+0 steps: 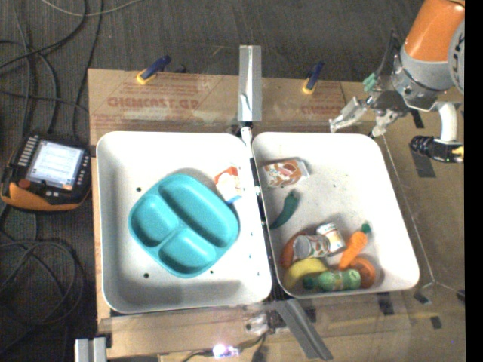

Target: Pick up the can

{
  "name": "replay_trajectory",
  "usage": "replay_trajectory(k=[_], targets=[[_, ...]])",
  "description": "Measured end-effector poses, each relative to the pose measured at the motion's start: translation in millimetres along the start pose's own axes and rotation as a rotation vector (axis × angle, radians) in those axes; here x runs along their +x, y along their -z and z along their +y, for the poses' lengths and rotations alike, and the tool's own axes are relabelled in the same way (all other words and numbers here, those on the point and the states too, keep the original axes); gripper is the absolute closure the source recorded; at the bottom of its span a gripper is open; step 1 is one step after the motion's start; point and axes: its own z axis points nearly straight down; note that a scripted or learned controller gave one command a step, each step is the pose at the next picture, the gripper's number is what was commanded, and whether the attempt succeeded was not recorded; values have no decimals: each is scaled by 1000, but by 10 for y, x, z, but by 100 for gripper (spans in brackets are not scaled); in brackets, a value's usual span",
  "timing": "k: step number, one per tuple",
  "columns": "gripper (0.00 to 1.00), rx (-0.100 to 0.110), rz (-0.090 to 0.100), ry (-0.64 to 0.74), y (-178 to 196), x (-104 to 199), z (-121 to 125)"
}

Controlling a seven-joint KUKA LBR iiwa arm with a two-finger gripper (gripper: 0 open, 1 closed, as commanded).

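Observation:
The can (318,243) is silver with a red and white label. It lies on its side in the front part of the right bin (392,202), wedged among toy foods. My gripper (362,119) hangs over the bin's back right rim, well behind the can and apart from it. Its two pale fingers (344,118) are spread open with nothing between them.
A carrot (353,249), a banana (303,268), a green vegetable (333,280) and a red piece (367,271) crowd the can. A green pepper (286,210) and a packet (284,173) lie further back. The left bin (113,202) holds a teal divided plate (183,222) and a small carton (229,184).

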Motion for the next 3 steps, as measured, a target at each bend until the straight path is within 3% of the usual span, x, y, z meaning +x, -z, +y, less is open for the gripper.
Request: replay_trajectory(k=[1, 2, 3], targets=[[0, 2, -1, -21, -1217, 81, -685], [0, -10, -3, -35, -1669, 348, -1235], [100, -11, -5, -35, -1578, 339, -1226]])
